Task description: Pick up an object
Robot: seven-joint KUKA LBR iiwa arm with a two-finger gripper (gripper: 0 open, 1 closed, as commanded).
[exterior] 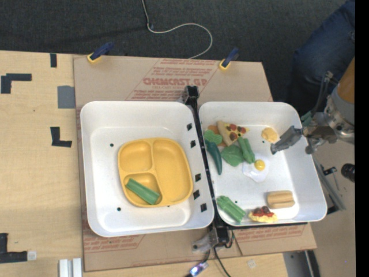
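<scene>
So the gripper (pixel 300 139) is hanging over the right edge of the right bin (pixel 300 209), its 2 fingers spread apart with nothing between them. The toy food is all sitting in that bin: a fried egg (pixel 256 168), a bread roll (pixel 280 199), a green pepper (pixel 215 155), and what's probably a pizza slice (pixel 229 132), though it's too small to be sure. Over in the left bin (pixel 101 154), a yellow divided plate (pixel 167 166) is holding 1 green veggie piece (pixel 142 191).
</scene>
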